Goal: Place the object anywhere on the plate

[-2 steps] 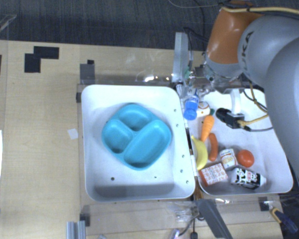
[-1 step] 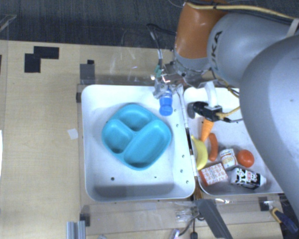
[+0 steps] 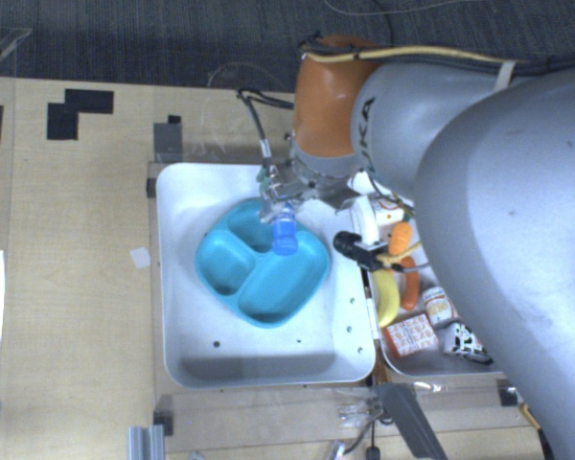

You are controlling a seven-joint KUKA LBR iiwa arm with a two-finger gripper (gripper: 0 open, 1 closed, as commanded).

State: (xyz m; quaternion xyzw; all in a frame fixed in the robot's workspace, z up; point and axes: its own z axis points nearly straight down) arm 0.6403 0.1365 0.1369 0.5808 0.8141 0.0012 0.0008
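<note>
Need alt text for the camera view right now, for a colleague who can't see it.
The gripper hangs over the blue divided plate in the left white bin, with a small blue bottle at its tip above the plate. The right bin holds a banana and other small items.

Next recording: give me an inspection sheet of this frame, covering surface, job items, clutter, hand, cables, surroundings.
Surface: wooden bench bearing two white bins; left bin, right bin partly under the arm.
Job items: blue plate with compartments sits in the left bin; small blue object at the hand's tip, over the plate's upper part.
Clutter: right bin holds a banana, orange pieces, a small box and a black-and-white item.
Hand: hand over the plate; finger state unclear.
Cables: thin cable on the floor; dark cable at the wrist.
Surroundings: dark floor beyond the bench.
</note>
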